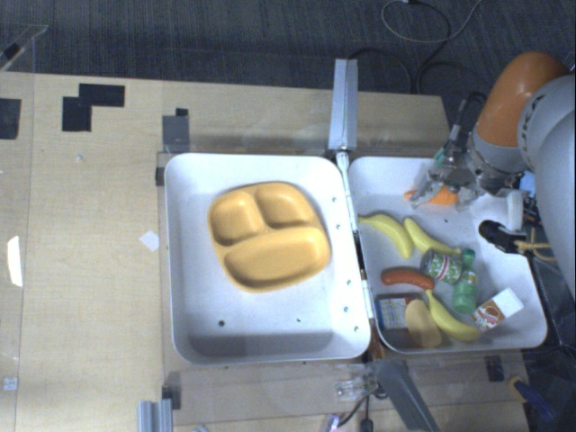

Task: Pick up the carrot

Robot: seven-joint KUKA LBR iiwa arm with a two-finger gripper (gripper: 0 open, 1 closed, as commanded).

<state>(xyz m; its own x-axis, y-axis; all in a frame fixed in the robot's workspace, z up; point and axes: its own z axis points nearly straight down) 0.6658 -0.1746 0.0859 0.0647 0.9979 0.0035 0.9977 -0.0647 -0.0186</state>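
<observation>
Jaws [443, 187] over carrot [444, 198], right bin's [531, 331] far end

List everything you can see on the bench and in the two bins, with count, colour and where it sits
Bins: two, white, side by side on the bench.
Divided plate: one, yellow, middle of the left bin.
Carrot: one, orange, top of the right bin, at the gripper.
Bananas: three, yellow; two mid right bin, one near its bottom edge.
Sausage: one, red-brown, centre of the right bin.
Can: one, green label, beside the sausage.
Bottle: one, green, right of the can.
Small carton: one, white and red, lower right corner.
Gripper: one, grey, over the carrot.
</observation>
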